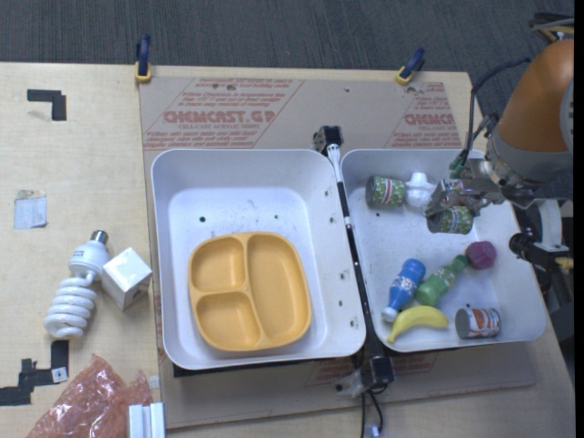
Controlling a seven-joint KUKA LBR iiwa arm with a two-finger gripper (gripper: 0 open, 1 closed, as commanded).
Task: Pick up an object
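Gripper [453,199] fingers are seen clamped around a small green-labelled can [451,219] near the back of the right bin [511,286]. Can is judged light, stiff and slippery; its curved sides are best pinched mid-body.

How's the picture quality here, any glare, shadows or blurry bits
Camera view: even, soft light with no strong glare; the white bins come out bright, and the yellow plate casts only a faint shadow. The gripper over the right bin looks smeared and hard to read, while the banana and bulb stay sharp.
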